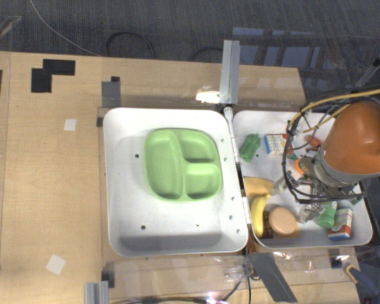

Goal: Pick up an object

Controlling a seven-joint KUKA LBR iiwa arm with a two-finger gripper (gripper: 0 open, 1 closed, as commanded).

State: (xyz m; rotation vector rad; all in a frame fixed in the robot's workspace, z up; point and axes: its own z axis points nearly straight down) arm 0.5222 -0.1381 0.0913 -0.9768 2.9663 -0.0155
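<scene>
Camera view, nearest first: round tan object (283, 221) in right bin (365, 233), touching banana (258, 211), just left of gripper (316, 209); banana's long axis running near-to-far; finger state impossible to tell under wrist; farther back, green packet (249, 147); left bin (123, 189) holding green tray (182, 163)

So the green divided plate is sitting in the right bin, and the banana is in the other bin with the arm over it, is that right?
Not quite. The camera view shows the green divided plastic plate in the left white bin; the yellow banana lies in the right white bin, under the grey arm with the orange band.
</scene>
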